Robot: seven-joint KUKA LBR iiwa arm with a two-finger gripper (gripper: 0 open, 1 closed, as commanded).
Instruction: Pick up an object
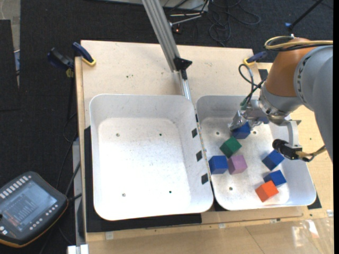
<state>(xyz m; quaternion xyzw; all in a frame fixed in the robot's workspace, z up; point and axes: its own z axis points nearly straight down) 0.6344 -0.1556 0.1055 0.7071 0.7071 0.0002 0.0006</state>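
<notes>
My gripper (241,126) hangs over the back part of the right bin (304,192), reaching in from the right. A small blue cube (241,131) sits between its fingertips, and the fingers are shut on it. Just below and left of it lies a green cube (230,146). Whether the held cube is off the bin floor I cannot tell.
Further cubes lie in the right bin: a blue one (217,164) beside a purple one (237,164), two blue ones (273,159) (278,178) and an orange one (266,191). The left bin (106,107) adjoins it. A slanted metal pole (164,36) stands behind.
</notes>
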